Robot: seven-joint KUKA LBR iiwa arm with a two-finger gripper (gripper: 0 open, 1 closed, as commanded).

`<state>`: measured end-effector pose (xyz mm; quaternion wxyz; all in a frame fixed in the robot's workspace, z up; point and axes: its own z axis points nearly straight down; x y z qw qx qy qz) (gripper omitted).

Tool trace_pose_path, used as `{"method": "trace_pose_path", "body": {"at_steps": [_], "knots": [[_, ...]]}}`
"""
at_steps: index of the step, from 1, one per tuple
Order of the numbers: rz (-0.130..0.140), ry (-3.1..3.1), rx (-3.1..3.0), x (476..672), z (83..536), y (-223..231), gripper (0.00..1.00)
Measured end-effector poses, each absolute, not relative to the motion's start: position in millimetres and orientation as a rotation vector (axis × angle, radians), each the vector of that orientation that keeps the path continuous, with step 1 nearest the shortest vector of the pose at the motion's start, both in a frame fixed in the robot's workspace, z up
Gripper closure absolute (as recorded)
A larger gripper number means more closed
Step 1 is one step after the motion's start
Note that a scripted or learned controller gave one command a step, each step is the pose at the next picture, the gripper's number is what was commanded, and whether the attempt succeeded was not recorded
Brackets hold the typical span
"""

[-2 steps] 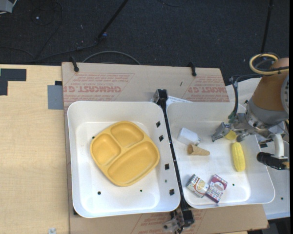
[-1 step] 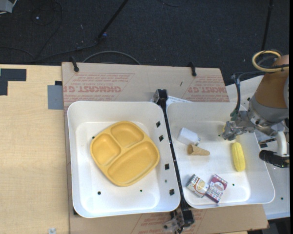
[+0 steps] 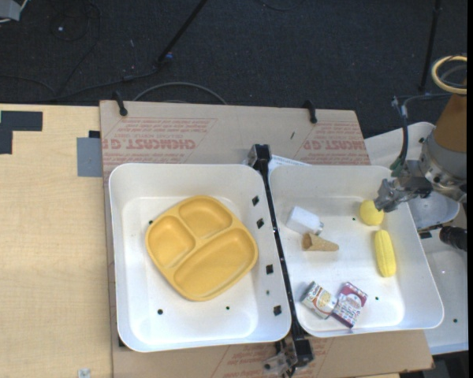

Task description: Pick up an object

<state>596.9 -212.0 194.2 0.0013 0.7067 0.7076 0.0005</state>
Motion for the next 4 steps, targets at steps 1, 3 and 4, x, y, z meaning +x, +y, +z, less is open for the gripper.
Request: {"method": "trace_pose_path", "body": {"at_steps": [1,3,4], "knots": [[0.003,2.221,2.216,597.9,248,-213,1.0],[-0.002,2.228,2.22,583.5,244,-109,1.0],[-0.003,2.232,2.22,571.2,239,-46,1.0]]}}
